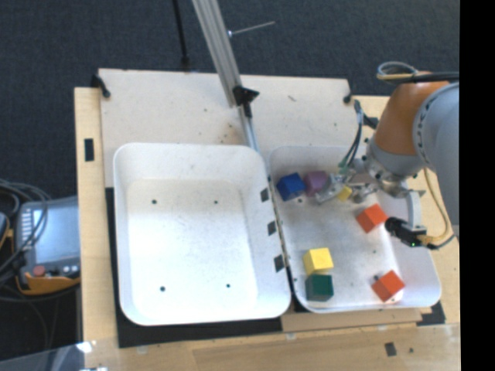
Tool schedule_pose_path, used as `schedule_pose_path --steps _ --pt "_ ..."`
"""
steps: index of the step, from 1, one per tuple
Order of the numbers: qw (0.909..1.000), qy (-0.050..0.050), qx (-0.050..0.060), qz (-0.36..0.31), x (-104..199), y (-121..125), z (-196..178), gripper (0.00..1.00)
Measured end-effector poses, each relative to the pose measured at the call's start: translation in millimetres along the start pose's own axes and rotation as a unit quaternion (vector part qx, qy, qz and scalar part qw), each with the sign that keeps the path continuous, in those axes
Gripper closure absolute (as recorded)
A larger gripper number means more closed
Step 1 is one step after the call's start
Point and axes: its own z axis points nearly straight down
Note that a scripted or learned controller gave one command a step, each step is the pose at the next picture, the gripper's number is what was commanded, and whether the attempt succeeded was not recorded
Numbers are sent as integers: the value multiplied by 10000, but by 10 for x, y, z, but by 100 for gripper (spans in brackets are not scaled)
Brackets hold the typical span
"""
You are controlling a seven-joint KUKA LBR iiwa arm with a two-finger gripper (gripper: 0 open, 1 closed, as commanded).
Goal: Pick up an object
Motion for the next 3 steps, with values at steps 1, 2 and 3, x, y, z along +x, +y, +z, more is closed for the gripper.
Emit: schedule_pose_path --steps 1,2,3 --pt "10000 3 -22 7 -8 14 -133 100" --pt "10000 9 -30 -18 48 100 -720 100" --pt "10000 6 -24 -25 -2 110 -1168 100"
